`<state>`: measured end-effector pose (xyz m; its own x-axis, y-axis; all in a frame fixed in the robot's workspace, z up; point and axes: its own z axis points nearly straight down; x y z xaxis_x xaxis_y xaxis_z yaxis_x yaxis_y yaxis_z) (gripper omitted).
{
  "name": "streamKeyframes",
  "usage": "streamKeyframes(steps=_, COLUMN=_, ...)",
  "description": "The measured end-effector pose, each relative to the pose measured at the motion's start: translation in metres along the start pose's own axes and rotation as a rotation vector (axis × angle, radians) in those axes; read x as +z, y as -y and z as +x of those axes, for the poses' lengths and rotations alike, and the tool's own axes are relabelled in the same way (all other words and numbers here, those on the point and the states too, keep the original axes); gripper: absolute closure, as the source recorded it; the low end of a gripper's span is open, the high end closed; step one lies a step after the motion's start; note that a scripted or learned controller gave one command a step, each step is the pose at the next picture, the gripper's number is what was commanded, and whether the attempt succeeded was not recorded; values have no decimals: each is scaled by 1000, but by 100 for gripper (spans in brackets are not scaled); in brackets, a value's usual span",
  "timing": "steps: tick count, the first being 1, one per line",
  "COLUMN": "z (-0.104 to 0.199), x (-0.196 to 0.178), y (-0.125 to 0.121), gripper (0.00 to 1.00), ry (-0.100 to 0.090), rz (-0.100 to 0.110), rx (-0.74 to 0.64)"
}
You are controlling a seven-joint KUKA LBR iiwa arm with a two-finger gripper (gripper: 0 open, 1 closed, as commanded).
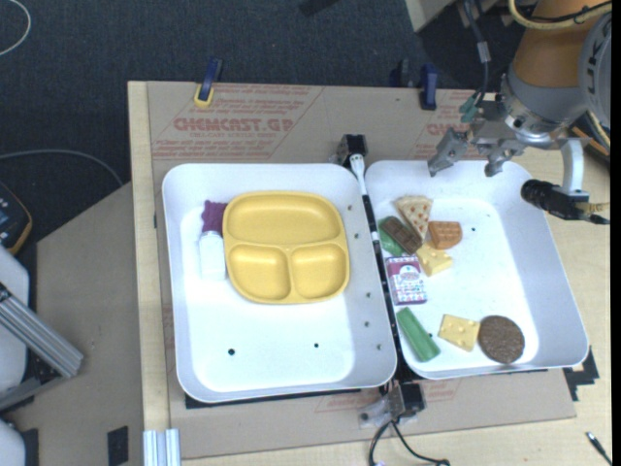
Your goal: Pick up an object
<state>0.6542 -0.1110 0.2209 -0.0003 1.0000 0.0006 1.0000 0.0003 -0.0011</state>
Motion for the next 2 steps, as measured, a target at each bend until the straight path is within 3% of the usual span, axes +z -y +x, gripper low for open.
streamKeyframes(steps=2, z=-1, x=128, y=5, gripper=0, ry=-1, rz=7, rx=0)
